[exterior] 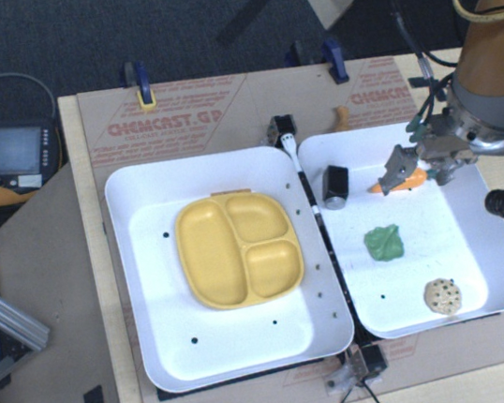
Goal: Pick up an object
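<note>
High slanted view over both bins [138, 261]

Open floor in the right bin's [485, 235] near middle, between green piece [384, 243] and cookie [442, 296]. Far half crowded: black block [335, 185], orange piece [402, 183], gripper [421, 159]. Left bin [152, 287] mostly taken by yellow tray [239, 248].

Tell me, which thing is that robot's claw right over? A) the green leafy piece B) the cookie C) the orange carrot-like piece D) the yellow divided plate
C: the claw sits right at the orange carrot-like piece near the back of the right bin.
</note>
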Available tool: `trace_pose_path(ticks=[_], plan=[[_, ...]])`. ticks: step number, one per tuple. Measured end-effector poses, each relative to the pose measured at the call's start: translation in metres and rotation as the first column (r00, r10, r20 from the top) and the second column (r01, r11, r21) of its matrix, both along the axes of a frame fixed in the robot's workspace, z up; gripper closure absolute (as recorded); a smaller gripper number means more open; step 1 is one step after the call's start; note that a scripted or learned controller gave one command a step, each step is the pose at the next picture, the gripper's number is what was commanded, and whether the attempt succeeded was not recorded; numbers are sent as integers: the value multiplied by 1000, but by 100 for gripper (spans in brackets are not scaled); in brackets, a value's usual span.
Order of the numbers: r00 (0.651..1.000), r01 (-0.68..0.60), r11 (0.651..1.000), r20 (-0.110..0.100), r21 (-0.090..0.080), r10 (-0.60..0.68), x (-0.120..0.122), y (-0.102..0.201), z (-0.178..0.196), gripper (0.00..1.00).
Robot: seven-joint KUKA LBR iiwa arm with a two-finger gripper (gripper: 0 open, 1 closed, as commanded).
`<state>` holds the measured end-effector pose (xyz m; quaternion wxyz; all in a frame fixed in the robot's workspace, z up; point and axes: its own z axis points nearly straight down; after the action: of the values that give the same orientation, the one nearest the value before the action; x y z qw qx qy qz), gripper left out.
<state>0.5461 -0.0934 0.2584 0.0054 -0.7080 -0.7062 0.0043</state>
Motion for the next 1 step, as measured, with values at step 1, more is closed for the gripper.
trace_pose_path(ticks=[1], plan=[[1000,-3,1000,12,-1,3,2,0,6,0]])
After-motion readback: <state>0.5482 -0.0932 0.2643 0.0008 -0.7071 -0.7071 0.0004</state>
